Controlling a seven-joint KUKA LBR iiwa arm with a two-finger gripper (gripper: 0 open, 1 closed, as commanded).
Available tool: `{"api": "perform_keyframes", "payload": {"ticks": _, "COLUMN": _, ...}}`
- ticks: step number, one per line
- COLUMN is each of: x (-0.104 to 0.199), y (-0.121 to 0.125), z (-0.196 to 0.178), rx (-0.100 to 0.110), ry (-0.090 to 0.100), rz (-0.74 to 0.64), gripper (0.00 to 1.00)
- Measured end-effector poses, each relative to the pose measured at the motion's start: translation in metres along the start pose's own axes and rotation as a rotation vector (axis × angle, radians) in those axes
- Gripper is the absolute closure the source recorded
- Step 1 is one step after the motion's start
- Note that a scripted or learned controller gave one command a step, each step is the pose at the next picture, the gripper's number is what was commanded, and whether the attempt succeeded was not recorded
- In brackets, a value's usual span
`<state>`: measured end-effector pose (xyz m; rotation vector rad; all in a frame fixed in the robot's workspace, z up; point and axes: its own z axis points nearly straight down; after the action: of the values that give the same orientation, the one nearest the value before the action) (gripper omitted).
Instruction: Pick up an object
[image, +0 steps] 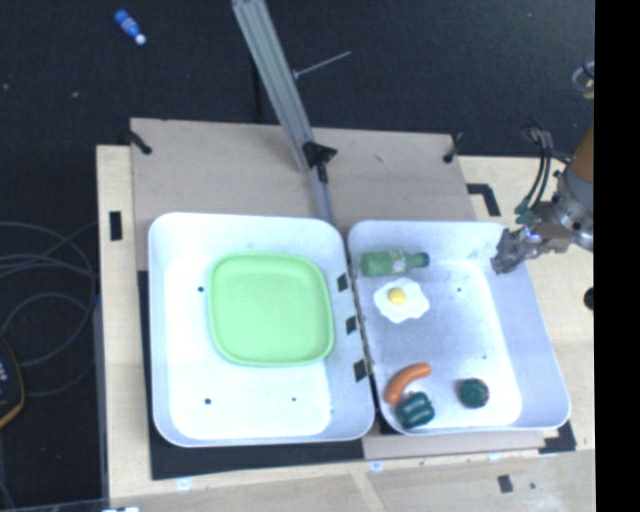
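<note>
The gripper (510, 250) sits at the right bin's (530, 330) upper right rim, dark and small in the frame, hanging from the grey wrist that enters from the right. How its jaws stand cannot be told from here: the tip is a blurred dark shape against the white wall, and nothing can be seen between the fingers. It seems to be over or just at the rim, apart from all the objects. Inside that bin, a green bottle (394, 263) lies on its side near the top left, and a fried egg toy (401, 301) rests just below it. Lower down, an orange sausage (408, 380) lies tilted, a dark green piece (416, 409) close below it, and a round dark green item (474, 393) sits near the bottom right. The left bin (180, 400) holds a light green plate (270, 308), lying flat.
</note>
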<state>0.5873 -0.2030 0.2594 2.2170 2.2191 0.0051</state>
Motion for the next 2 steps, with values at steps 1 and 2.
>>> {"api": "perform_keyframes", "payload": {"ticks": 1, "x": -0.001, "y": 0.001, "z": -0.034, "rx": 0.002, "ry": 0.000, "rz": 0.001, "gripper": 1.00}}
{"api": "perform_keyframes", "payload": {"ticks": 2, "x": 0.053, "y": 0.017, "z": -0.018, "rx": 0.006, "ry": 0.002, "rz": -0.003, "gripper": 1.00}}
